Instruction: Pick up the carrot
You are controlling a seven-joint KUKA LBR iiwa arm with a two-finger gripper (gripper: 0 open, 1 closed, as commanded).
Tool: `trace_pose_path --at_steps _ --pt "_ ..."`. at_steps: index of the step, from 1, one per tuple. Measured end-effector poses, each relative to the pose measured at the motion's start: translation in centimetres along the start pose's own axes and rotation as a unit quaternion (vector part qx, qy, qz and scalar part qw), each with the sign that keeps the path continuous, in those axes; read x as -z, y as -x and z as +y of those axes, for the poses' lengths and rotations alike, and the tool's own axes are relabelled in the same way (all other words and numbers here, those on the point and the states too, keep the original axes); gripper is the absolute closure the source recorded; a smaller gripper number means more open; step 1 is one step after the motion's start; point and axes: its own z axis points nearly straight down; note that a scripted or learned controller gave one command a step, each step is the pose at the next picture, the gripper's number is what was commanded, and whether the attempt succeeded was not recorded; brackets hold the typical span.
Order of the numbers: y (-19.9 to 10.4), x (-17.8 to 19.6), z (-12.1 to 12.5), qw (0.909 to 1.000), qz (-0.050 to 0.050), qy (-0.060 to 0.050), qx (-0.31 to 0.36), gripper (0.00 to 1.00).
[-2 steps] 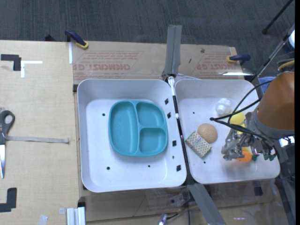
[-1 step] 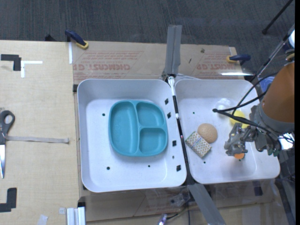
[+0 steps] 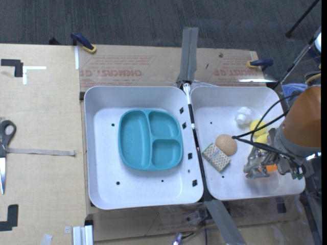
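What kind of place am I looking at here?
Most likely a robotics lab test bench: a robot arm reaches over two white bins, toy food like a bread roll lies inside one, and clamps pin cardboard to the table.

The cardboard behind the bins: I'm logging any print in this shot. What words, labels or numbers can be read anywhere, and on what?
"CHEMCAS, GR..." roughly: red print on the cardboard sheet behind the left bin, upside down from this camera and blurred, so the spelling is uncertain.
A second red print on the cardboard behind the right bin: too blurred to read.
Nothing else carries legible text.
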Motion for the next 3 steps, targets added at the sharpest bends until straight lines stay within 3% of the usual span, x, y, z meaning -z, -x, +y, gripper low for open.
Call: trace_pose_path --at_steps 1,2,3 --pt "0.3 18.7 -1.3 0.9966 -0.003 -0.002 0.083 1.0" --pt "3.1 19.2 3.5 0.9879 -0.002 -0.001 0.155 1.0" --pt "0.8 10.7 -2.2 0.9652 0.0 -0.001 0.262 1.0"
